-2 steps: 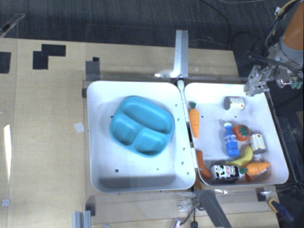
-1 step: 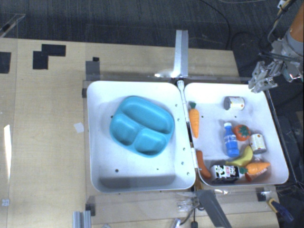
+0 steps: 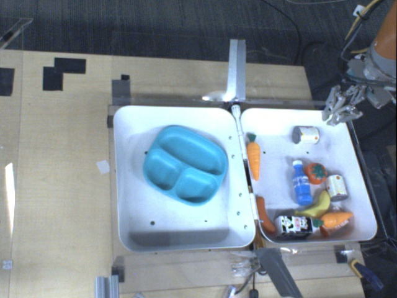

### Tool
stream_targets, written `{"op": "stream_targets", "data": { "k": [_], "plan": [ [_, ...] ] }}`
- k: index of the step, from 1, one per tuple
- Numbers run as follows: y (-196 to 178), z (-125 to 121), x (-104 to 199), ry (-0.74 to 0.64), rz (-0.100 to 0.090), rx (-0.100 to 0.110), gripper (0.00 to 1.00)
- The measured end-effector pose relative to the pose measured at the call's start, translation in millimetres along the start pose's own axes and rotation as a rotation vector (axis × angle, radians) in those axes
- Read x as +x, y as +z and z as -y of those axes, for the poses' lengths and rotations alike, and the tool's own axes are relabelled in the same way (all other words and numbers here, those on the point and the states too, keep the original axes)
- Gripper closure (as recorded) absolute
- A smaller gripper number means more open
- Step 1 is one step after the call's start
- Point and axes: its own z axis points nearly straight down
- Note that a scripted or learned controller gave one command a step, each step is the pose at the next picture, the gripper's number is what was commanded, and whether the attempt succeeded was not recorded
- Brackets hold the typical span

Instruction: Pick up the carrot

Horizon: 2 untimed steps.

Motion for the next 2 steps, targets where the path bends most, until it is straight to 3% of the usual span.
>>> {"op": "stream_targets", "data": {
  "k": [1,2],
  "plan": [
    [11,0,0,-0.291,0.000,-0.001,1.00],
    [-2,0,0,-0.465,0.001,0.000,1.00]
  ]
}}
